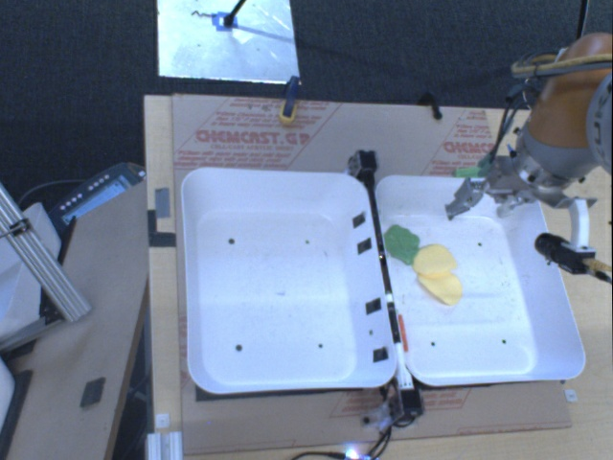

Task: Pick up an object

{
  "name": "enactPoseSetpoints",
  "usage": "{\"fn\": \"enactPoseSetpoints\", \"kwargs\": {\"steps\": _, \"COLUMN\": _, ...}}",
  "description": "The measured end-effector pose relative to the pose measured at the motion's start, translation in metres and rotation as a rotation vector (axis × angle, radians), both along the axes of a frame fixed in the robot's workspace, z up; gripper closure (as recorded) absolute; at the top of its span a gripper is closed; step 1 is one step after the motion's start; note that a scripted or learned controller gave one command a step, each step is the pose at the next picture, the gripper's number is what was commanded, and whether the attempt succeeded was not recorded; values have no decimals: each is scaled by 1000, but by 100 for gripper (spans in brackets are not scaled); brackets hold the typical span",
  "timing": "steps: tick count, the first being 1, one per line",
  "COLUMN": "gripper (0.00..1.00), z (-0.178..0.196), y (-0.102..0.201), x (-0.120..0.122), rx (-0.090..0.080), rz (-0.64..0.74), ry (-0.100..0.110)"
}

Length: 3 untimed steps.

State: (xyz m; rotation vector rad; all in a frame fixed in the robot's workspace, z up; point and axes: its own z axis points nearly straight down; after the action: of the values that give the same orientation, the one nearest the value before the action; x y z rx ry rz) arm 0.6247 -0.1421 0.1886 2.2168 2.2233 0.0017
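Observation:
In the right bin lie three small objects near its left wall: a green piece, a round yellow piece just right of it, and a second yellow piece below that one. My gripper hangs over the bin's far right part, up and to the right of the objects and apart from them. Its fingers stand spread, with nothing between them.
The left bin sits beside the right one, with a black clipped divider between them. A yellow clamp sits at the board's far edge. A shiny metal sheet lies beyond the bench.

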Motion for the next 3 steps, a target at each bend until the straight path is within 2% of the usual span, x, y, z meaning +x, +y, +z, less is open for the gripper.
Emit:
{"fn": "enactPoseSetpoints", "kwargs": {"steps": 1, "gripper": 100, "z": 11, "y": 0, "x": 1, "rx": 0, "rz": 3, "ry": -3}}
{"fn": "enactPoseSetpoints", "kwargs": {"steps": 2, "gripper": 100, "z": 91, "y": 99, "x": -5, "rx": 3, "rz": 10, "ry": -7}}
{"fn": "enactPoseSetpoints", "kwargs": {"steps": 3, "gripper": 100, "z": 29, "y": 106, "x": -26, "rx": 1, "rz": -1, "ry": 6}}
